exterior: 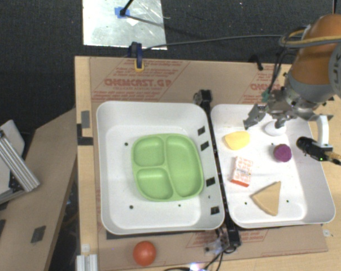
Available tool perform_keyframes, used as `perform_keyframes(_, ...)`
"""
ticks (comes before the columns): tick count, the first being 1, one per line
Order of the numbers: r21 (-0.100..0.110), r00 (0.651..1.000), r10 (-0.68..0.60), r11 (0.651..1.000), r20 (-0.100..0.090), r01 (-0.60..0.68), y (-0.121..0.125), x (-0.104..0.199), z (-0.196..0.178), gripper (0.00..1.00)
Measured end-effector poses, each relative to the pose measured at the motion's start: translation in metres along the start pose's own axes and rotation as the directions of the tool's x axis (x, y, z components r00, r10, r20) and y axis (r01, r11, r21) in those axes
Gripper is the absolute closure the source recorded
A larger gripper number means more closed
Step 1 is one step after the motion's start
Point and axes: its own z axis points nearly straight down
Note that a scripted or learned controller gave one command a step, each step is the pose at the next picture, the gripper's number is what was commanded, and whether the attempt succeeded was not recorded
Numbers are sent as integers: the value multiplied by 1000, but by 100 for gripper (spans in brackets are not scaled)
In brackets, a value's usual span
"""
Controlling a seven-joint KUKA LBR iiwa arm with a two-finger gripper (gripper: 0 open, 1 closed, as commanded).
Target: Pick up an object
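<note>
Hovering over the far edge of the right bin [323, 205], the gripper [268, 117] has its two fingers spread apart with nothing between them. Nearest candidate is the yellow piece [236, 140], lying near the bin's far left corner, just below the left finger.

- Yellow piece: rounded, smooth, looks like toy plastic or foam. Probably light, a little slick; take it across its narrow width.
- Purple ball [282, 152]: small, matt, toward the right edge. Likely to roll if nudged.
- Small box [242, 170]: red and white, flat-sided, mid-bin near the left wall. Stiff card by the look; flat faces suit a pinch.
- Tan wedge [267, 197]: triangular, near edge. Sloped faces may slip out of a squeeze.

All four lie apart from one another.

Left bin [111, 168]: a pale green tray [166, 166], three compartments, glossy moulded plastic. An orange ball [144, 252] sits on the bench beyond that bin's near edge.
</note>
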Motion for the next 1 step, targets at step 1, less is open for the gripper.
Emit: perform_keyframes(1, -13, 1000, -2, 1000, 1, 2, 2, 0, -8, 0)
